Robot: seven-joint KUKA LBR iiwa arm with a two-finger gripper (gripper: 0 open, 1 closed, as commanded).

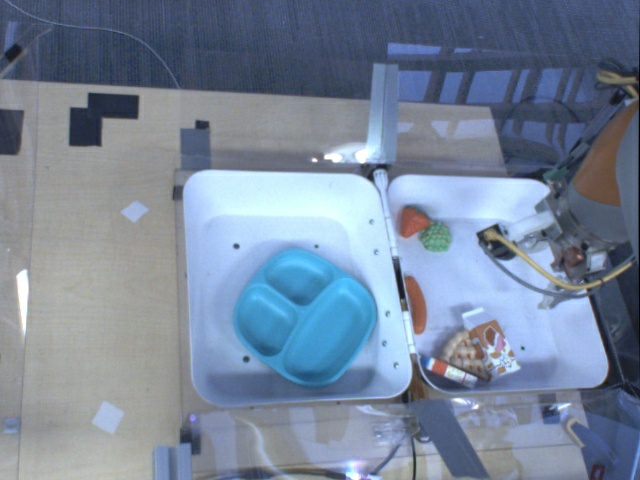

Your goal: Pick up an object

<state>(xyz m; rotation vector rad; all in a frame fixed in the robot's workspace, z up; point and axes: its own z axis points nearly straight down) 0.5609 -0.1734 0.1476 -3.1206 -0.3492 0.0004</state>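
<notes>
Pale wooden bench (90,298); smooth white bin (215,208) holds rounded blue three-section plate (305,318).

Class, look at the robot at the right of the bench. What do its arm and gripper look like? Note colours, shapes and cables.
The arm is rounded and grey, with a broad orange band above the wrist. Thin yellow cables loop out beneath the wrist. The gripper is a small cluster of grey metal parts, too small to describe further.
</notes>
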